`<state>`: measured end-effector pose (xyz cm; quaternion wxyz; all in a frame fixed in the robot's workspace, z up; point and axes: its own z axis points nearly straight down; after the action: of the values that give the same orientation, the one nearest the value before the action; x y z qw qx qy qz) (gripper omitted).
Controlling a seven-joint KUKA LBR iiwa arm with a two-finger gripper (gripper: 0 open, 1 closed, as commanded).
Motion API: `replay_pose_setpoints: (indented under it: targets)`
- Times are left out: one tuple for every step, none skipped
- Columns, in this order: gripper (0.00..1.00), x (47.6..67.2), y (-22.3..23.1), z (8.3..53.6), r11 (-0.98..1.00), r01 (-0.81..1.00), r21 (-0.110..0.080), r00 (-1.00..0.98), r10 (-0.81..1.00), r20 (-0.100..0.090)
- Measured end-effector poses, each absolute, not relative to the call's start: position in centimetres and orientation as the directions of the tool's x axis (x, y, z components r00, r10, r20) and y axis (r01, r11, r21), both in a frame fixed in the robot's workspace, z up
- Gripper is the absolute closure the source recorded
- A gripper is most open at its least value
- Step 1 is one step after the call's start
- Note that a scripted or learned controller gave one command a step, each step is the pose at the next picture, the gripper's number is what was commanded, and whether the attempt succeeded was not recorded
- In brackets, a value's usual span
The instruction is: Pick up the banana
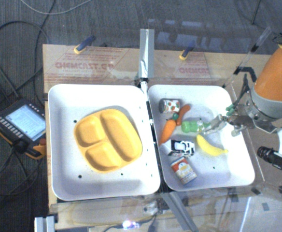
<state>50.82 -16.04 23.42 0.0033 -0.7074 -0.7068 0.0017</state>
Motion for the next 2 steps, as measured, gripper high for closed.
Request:
replay_pose_setpoints:
  targets:
    - [0.00,54.28,-19.44,9.19,-0.012,1.000,0.001,0.012,1.000,0.000]
    - [1.00,54.27,-19.46,9.77,-0.016,1.000,-0.002,0.016,1.000,0.002]
